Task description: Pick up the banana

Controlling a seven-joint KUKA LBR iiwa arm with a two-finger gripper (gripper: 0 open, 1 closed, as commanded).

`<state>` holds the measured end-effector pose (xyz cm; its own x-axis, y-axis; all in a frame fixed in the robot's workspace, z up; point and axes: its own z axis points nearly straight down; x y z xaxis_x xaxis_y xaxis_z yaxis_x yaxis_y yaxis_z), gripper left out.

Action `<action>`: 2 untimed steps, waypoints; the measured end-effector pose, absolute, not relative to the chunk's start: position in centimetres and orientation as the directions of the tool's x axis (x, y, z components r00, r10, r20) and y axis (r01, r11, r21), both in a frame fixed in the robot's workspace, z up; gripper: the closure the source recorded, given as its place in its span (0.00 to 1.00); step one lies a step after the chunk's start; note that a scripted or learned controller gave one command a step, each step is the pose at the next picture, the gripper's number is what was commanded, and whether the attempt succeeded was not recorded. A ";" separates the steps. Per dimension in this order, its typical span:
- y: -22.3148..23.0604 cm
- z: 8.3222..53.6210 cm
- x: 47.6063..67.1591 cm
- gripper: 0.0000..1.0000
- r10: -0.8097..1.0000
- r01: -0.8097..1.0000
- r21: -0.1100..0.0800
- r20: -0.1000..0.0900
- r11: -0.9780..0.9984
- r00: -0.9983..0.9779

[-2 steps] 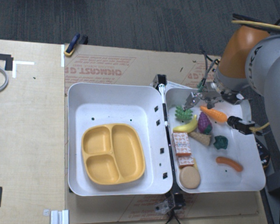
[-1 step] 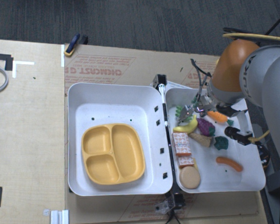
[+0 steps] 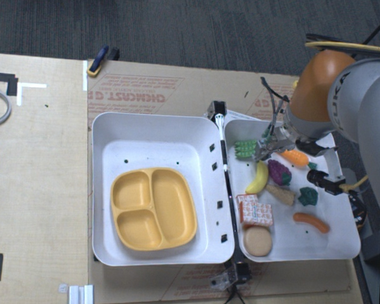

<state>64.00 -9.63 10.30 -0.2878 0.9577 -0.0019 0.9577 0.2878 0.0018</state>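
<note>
Left bin [image 3: 105, 194] holds a yellow divided plate [image 3: 153, 208], well left of the pincer [image 3: 268, 146]. Right bin [image 3: 337, 245] holds the rest. Banana [image 3: 260, 178] lies just below the pincer, long axis near upright in view, upper tip toward the pincer. Green toy [image 3: 245, 148] just left, carrot [image 3: 296, 157] just right, purple piece [image 3: 279, 172] below-right. Pincer opening: cannot tell.

The arm [image 3: 345, 93] runs off the right edge.

One fixed camera looks down aslant on both bins [image 3: 99, 194].
</note>
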 end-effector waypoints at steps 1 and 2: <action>-9.8 9.3 66.0 1.00 0.937 0.937 0.002 -0.003 0.348 -0.348; -2.9 19.2 65.9 1.00 0.987 0.987 0.000 -0.001 0.160 -0.160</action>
